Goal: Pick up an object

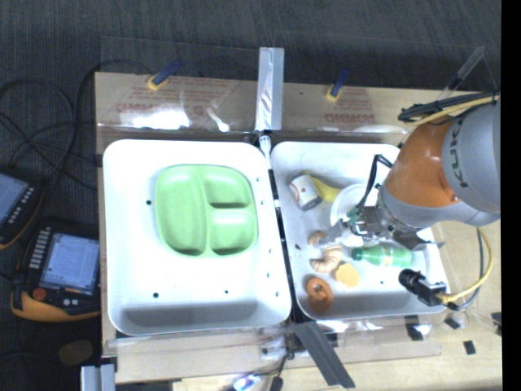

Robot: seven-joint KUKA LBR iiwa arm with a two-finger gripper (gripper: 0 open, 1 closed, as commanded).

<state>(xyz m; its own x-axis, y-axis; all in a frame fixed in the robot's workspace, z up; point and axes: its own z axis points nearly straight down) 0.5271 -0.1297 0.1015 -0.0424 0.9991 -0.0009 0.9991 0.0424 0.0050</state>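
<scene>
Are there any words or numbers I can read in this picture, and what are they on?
"KU": partial letters on the grey arm, cut off at the edge.
Red print on the clear sheet behind the bins: too blurred to read.
Screen of the handheld pendant on the left: too small to read.

I note the arm (456,169): rounded grey housing, a broad orange band, partial black lettering, yellow cable alongside.

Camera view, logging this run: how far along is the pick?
Done: the arm has reached over the right bin. In hand: nothing seen held; the gripper sits low among the items, beside the green bottle. Left: grasp and lift. The green divided tray lies alone in the left bin.
</scene>
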